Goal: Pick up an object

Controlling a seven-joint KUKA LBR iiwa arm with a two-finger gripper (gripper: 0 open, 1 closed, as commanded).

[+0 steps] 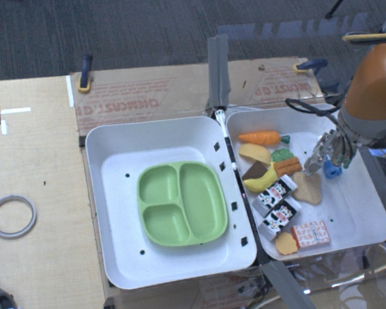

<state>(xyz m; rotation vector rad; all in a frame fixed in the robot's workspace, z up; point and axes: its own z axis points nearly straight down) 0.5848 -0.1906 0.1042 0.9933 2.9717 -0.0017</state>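
Jaws over the right bin: whether they are apart or closed, I cannot tell.

Nearest thing is a small blue piece (332, 168) just below-right of the gripper (326, 150) (nearly touching), on the bin (364, 221) floor. Left of it lie a tan slice (310, 190), banana (263, 179) and carrot (260, 138); the green tray (183, 203) sits well apart.

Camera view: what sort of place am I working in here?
Probably a robot grasping test bench: two shallow white plastic bins clamped side by side, toy food like an orange plastic carrot, and a green divided plate.
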